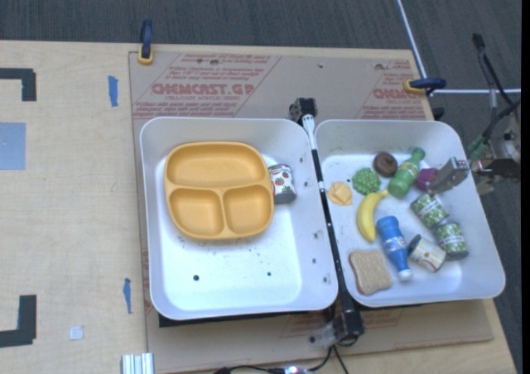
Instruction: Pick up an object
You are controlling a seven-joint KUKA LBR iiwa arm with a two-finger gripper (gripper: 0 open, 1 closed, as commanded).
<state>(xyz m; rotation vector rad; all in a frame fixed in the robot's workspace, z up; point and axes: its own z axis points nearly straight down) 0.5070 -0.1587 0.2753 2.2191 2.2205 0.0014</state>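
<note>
I am hovering my gripper (450, 175) over the right bin's (489, 281) far edge; I cannot tell its state. A purple toy (426, 175) is sitting just beside it, green bottle (405, 174) beyond.

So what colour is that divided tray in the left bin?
Yellow-orange, plain all over; the divided tray shows clearly in the camera view.

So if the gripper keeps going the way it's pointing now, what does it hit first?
Probably the small purple toy just left of the gripper, then the green plastic bottle; depth is unclear, so it might pass above them.
</note>
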